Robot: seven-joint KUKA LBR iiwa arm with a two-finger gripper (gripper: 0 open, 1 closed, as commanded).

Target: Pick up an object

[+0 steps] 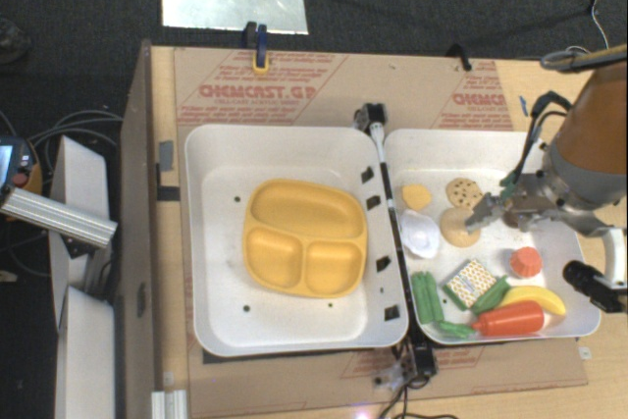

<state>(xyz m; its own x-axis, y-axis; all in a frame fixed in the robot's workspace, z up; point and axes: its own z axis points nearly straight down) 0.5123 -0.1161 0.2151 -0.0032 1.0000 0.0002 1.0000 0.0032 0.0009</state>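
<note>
Hovering low over the right bin (559,329), the gripper (478,211) sits just above a tan round piece (457,229), and from this slanted view I cannot tell how it is set or whether anything is caught in it. That tan piece lies near the bin's middle, beside a white cup-like item (419,235), with a chocolate-chip cookie (461,190) just behind it and a small yellow disc (416,197) to one side. It looks like moulded toy food: probably light, stiff and smooth, so likely to slide or pop out if pinched off-centre. Taking it across its widest part, squarely from above, seems the safest hold. The left bin (211,240) carries only a yellow divided plate (304,237), well apart from the work.
</note>
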